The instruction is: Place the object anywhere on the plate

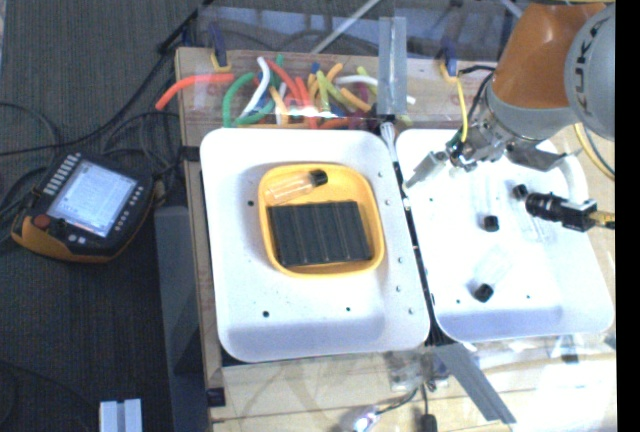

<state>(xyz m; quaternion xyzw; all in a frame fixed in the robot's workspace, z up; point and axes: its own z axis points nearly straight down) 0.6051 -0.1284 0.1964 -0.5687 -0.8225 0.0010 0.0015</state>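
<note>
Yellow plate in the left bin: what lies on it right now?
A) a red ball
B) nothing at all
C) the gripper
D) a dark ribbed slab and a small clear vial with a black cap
D: the yellow plate carries a dark ribbed slab with a small clear vial lying beside it near the plate's far edge.

Both white bins, the left bin (300,320) and the right bin (540,310), look like smooth, slightly glossy moulded plastic, and the yellow plate (372,195) at frame centre has a shiny plastic sheen. The dark ribbed slab (320,232) lying on the plate looks matt. The bench (300,390) along the bottom looks like pale bare wood, and the arm's orange band (535,50) at upper right is glossy.
</note>
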